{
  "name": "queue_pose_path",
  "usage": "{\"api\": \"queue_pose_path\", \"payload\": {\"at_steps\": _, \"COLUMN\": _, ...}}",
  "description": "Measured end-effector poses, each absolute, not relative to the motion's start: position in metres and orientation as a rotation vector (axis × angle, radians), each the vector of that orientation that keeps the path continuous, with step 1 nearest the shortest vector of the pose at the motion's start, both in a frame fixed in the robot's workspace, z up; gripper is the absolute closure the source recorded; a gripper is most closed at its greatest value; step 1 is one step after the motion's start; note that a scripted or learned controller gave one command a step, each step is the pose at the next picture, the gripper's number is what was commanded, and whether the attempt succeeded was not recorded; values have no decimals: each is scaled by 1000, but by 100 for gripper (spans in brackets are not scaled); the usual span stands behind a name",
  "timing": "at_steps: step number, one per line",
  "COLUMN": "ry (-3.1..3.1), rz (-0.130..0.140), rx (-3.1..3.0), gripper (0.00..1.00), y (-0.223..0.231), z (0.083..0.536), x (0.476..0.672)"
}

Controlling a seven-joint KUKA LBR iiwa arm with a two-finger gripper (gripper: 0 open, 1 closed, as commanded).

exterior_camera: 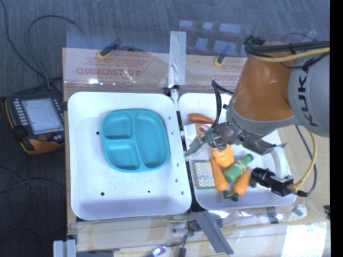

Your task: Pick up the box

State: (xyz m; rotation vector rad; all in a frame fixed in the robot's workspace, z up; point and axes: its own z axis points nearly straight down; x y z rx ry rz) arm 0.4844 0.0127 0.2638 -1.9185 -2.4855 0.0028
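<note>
The box (203, 174) is small and flat with a pale dotted face. It lies near the front left of the right bin (268, 198). My gripper (201, 142) hangs over the left part of that bin, just above and behind the box, close to the wall between the bins. The grey and orange arm covers the bin's back right. Nothing shows in the gripper's grasp.
Right of the box lie two orange carrots (220, 178), a green bottle (237, 170) and an orange pepper (223, 155). A red-orange sausage (200, 118) sits at the back. The left bin (86, 197) holds a blue divided plate (135, 139). A black cable plug (270, 179) hangs at the right.
</note>
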Motion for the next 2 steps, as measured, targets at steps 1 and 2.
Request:
{"api": "queue_pose_path", "payload": {"at_steps": 1, "ry": -2449, "rz": 4, "rx": -1962, "gripper": 0, "y": -40, "z": 186, "x": 483}}
{"api": "queue_pose_path", "payload": {"at_steps": 2, "ry": -2447, "rz": 4, "rx": -1961, "gripper": 100, "y": -40, "z": 194, "x": 484}}
